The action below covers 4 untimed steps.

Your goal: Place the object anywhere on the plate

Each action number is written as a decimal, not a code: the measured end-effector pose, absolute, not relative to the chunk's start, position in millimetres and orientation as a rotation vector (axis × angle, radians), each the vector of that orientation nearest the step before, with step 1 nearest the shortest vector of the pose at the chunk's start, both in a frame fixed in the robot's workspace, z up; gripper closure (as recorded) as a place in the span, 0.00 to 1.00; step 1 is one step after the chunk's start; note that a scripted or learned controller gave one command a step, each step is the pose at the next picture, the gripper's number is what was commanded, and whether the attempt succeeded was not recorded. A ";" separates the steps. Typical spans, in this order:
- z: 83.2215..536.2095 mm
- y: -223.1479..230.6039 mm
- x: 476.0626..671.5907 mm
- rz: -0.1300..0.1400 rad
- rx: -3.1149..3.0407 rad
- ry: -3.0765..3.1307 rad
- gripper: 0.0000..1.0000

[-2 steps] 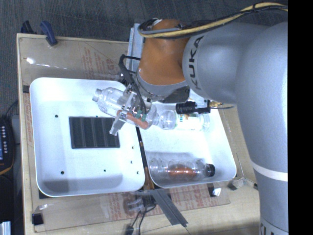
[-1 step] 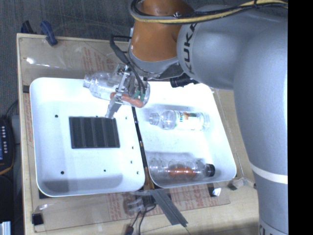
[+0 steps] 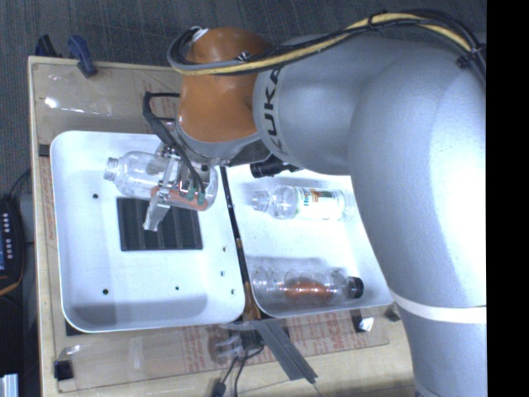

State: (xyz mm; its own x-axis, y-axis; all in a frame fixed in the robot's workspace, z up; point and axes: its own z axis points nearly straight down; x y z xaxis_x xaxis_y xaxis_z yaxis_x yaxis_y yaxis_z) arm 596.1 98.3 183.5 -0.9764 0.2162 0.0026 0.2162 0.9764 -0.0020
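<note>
Over left bin, arm bent down

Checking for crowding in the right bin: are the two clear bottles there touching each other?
Apart. The camera view shows a strip of bare white bin floor between the upper bottle and the lower bottle.
</note>
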 end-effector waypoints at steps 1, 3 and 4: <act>161.3 122.8 598.0 0.003 -0.092 -3.135 1.00; 178.6 142.1 606.9 0.001 0.205 -3.134 0.00; 91.5 110.2 656.4 -0.001 0.213 -3.135 0.00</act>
